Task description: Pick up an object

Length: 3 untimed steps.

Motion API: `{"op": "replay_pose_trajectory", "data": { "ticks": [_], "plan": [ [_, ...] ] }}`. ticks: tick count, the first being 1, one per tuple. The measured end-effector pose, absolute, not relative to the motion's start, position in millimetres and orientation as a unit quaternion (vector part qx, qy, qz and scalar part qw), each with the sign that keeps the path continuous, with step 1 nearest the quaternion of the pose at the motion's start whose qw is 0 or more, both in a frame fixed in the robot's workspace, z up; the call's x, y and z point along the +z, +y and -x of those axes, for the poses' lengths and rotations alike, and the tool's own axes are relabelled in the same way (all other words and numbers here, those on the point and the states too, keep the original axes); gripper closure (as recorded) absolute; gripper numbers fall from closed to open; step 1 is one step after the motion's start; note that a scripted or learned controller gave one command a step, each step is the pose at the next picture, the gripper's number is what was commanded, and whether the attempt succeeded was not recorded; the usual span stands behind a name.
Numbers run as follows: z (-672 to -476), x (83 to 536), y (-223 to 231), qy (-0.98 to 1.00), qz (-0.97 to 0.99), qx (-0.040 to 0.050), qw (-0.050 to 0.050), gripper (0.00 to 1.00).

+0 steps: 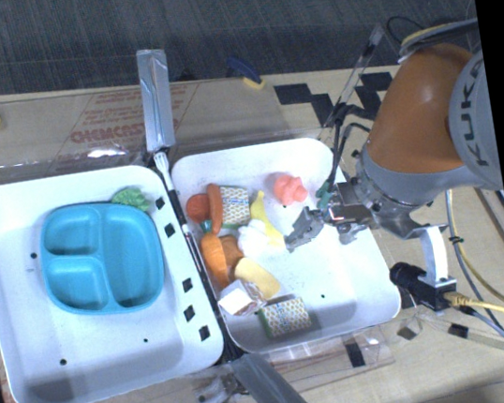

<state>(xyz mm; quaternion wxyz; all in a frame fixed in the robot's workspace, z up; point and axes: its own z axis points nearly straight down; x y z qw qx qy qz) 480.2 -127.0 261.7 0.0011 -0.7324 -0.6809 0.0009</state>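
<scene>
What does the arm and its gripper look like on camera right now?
The arm has a grey body with a broad orange band above the wrist and dark lettering on the grey shell at the right. Thin black cables run along it. The gripper is small, dark grey metal, with a green spot near its base.

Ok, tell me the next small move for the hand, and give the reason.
Probably ease the hand a little further toward the bin divider and down onto the white object. The hand sits low over the right bin, just beside that object, with nothing seen between its fingers. The pink toy lies close behind, so a short move looks safest.
</scene>
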Motion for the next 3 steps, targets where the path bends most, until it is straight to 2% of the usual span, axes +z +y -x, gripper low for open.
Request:
{"op": "replay_pose_trajectory", "data": {
  "ticks": [1, 2, 3],
  "plan": [
    [-544.6, 188.9, -80.1, -0.692, 0.722, 0.0031, 0.003, 0.00],
    [-605.4, 90.5, -117.9, -0.695, 0.719, 0.0013, 0.002, 0.00],
    [-605.4, 100.3, -117.8, -0.696, 0.718, 0.0023, 0.002, 1.00]
  ]
}}
